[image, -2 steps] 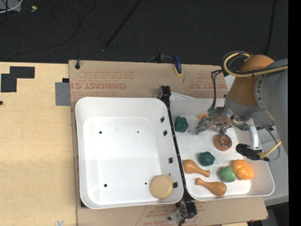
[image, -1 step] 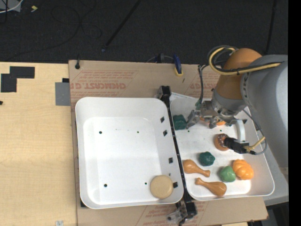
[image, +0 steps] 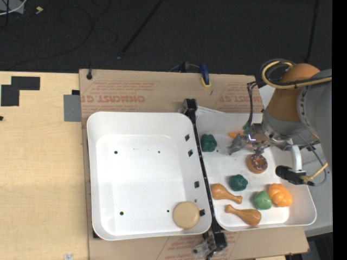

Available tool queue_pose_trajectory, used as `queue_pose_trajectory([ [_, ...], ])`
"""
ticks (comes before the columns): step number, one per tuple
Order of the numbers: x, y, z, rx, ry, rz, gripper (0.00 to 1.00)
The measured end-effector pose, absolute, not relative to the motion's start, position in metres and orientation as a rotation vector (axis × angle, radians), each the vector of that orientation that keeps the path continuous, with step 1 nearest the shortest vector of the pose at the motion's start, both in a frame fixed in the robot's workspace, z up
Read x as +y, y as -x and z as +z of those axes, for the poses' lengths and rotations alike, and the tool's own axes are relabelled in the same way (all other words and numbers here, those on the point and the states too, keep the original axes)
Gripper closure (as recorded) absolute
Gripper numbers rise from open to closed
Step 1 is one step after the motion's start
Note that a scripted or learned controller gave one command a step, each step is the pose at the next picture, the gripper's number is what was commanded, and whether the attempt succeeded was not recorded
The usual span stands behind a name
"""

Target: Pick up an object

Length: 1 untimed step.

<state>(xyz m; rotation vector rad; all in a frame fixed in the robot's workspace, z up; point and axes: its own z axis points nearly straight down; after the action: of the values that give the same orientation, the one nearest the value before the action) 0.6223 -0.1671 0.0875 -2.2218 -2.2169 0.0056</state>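
My gripper [image: 239, 144] hangs low over the back of the right bin [image: 303, 216], reaching in from the right. A small orange piece [image: 234, 135] lies right beside its tip, partly hidden. A dark green lump [image: 208, 142] sits to its left near the divider. A brown round piece [image: 257, 163] lies just under the wrist. Toward the front are a teal lump [image: 237, 182], two tan drumsticks [image: 225, 193] [image: 245, 215], a green ball [image: 262, 200] and an orange pumpkin [image: 280, 195].
The left bin [image: 103, 145] holds a tan round disc [image: 186, 214] at its front right corner. A black divider clamp [image: 194, 140] runs between the bins. Cables and a black fitting [image: 293, 173] hang off the arm over the right bin's right side.
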Motion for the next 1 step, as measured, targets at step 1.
queue_pose_trajectory([
  [1, -0.1665, -0.623, 0.0976, -2.217, 2.221, 0.004, 1.0],
])
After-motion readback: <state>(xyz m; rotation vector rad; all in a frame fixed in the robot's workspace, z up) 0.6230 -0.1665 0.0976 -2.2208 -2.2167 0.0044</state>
